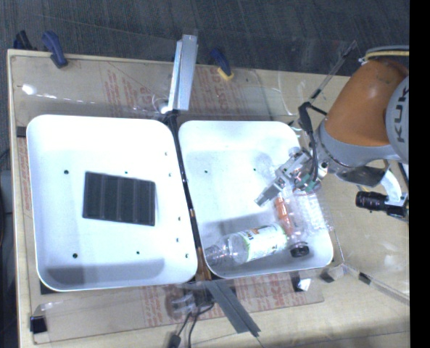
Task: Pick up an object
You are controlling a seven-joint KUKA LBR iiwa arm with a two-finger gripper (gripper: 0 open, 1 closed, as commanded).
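A clear plastic bottle with a white label and a dark cap (252, 243) lay on its side along the near wall of the right-hand shallow white bin (222, 140), its crinkled transparent body pointing toward the divider between the bins. Just beside its capped end, near the bin's right wall, a second clear bottle with an orange-red label (291, 212) lay roughly end-on to the first, its see-through plastic glinting against the white floor.

Above that second bottle hung the metallic two-finger gripper (283, 181), tilted, a slim pale finger (267, 193) slanting down and left over the bin floor. Whether the fingers were spread or closed could not be told, and nothing could be seen between them. Behind the gripper rose the rounded arm with its smooth orange band (363, 100) and grey collar.

The left-hand white bin (55, 143), smooth, with rounded corners and small dark holes, held a flat dark rectangular ribbed mat (119, 198) near its middle. Both bins sat on a pale wooden surface (91, 75) under a sheet of clear film, with blue clamps (54, 48) at its far edge.
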